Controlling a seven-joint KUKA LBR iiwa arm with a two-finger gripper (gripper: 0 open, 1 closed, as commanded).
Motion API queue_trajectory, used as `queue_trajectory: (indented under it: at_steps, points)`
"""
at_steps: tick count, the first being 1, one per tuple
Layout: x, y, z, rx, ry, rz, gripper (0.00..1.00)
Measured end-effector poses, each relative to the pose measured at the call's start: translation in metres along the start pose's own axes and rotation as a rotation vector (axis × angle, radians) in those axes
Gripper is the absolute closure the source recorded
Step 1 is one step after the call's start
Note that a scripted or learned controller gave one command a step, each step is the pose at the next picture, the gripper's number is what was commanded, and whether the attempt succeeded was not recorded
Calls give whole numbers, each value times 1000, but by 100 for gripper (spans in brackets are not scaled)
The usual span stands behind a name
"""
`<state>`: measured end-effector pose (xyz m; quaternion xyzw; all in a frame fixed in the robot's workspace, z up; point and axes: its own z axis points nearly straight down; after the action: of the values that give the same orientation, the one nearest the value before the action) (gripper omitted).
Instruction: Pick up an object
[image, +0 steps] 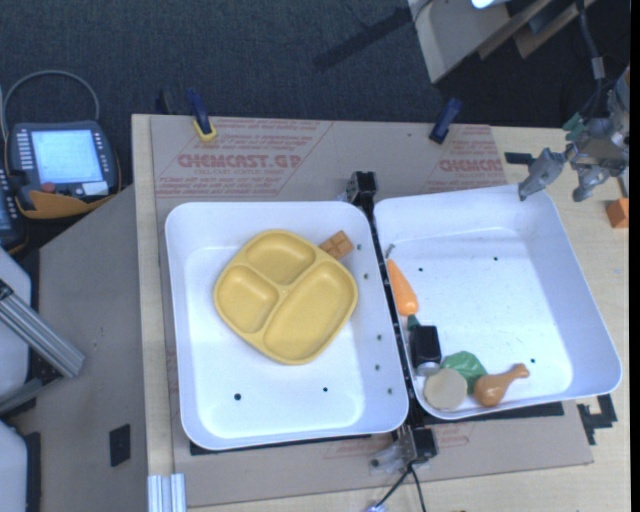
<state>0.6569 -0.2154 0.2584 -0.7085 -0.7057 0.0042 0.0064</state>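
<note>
Nearest the camera, along the front wall of the right bin (590, 330), a small cluster of toy food is sitting crowded together: a pale round disc-like piece (446, 389) is lying against a green leafy piece (467, 363), and a brown toy drumstick (500, 382) is resting just beside them with its thin end pointing toward the bin's right side. Just behind that cluster a small black block (426, 345) is lying against the divider, and further back an orange toy carrot (402, 288) is lying close to the same wall. In the left bin (200, 400) a yellow sectioned plate (287, 296) is taking up the middle, with a small tan block (337, 244) touching its far rim. Farthest away, over the right bin's far right corner, the gripper (562, 172) is hanging above the rim with its fingers looking spread apart and nothing between them, so no object is being held yet. Judging from this layout, the drumstick or the carrot is offering the cleanest target, since each is lying partly apart from its neighbours; the gripper should be coming down with its fingers straddling the narrow width of the piece, staying clear of the bin walls, because the crowded pieces by the front wall are likely to be nudging one another and slipping out of a careless grasp
</note>
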Motion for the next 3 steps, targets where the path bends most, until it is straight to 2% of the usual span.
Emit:
queue_trajectory:
  at_steps: [1,3]
  points:
    - [1,2,-10,-14,-3,-4,0]
    - [14,-3,111,-9,-1,-5,0]
